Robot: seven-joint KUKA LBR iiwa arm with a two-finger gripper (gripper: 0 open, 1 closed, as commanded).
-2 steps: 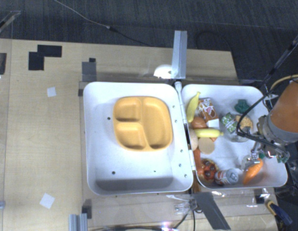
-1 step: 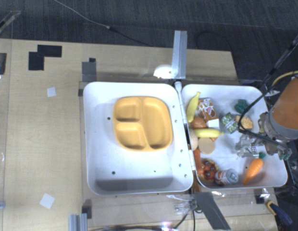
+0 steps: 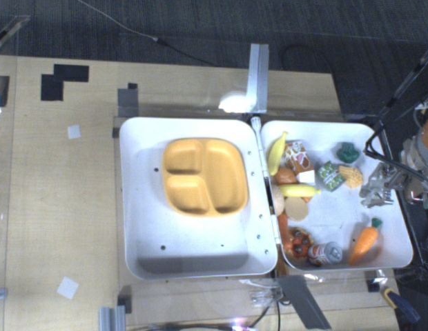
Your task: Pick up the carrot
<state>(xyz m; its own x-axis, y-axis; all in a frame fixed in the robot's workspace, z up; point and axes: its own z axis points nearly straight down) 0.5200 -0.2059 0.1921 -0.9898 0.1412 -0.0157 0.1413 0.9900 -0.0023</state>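
Observation:
The carrot (image 3: 364, 243), orange with a small green top, lies tilted near the front right corner of the right bin (image 3: 400, 257). My gripper (image 3: 375, 193) hangs over the right side of that bin, a little behind and above the carrot and apart from it. Nothing shows in its grasp. The arm reaches in from the right edge of the view.
The right bin also holds a banana (image 3: 276, 152), a snack packet (image 3: 295, 156), a green toy (image 3: 348, 152), corn (image 3: 351, 176), a green box (image 3: 329, 176), a can (image 3: 326, 254) and red items (image 3: 297, 240). A yellow divided plate (image 3: 203, 176) sits in the left bin (image 3: 141, 205).

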